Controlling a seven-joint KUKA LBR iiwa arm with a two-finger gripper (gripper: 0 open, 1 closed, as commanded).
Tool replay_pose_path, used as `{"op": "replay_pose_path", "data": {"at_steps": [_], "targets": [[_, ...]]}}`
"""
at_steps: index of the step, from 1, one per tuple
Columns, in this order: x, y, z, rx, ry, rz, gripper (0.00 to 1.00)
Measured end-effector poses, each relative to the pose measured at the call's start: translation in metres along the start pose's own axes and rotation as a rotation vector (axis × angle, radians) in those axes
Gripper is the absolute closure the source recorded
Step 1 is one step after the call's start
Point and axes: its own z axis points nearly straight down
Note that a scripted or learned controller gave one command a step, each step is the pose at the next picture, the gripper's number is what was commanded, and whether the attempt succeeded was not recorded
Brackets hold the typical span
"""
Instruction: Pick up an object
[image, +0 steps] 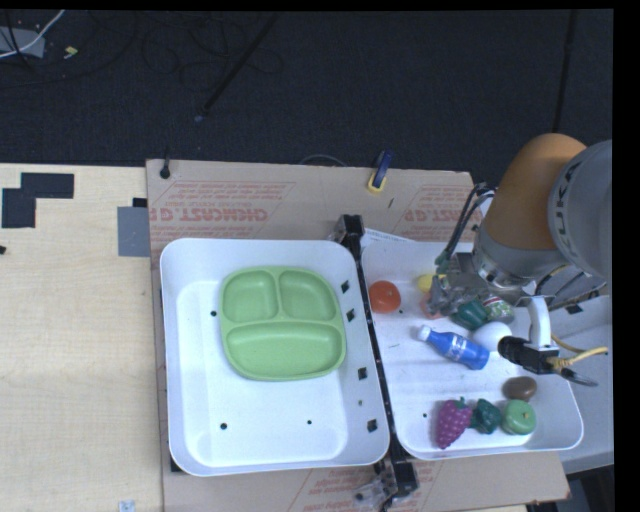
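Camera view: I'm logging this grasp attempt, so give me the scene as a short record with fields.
left bin: holds a green divided plate
right bin: holds the loose objects
orange ball: near the divider, apart from the others
blue bottle: lying on its side, mid-bin
purple grapes: near the front wall, beside a dark green item and a light green round item
brown item: just behind the light green one
arm: reaching in from the right
gripper: low over the bin's back area; grasp not discernible
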Motion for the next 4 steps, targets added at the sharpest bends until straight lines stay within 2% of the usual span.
{"op": "replay_pose_path", "data": {"at_steps": [1,2,3,4], "targets": [[0.009,-0.004,-0.053,0.0,0.001,-0.004,1.0],[0.007,-0.003,-0.082,0.001,0.001,-0.004,1.0],[0.051,-0.007,-0.085,0.006,0.003,-0.007,1.0],[0.101,-0.016,-0.072,0.007,0.003,-0.007,1.0]]}}
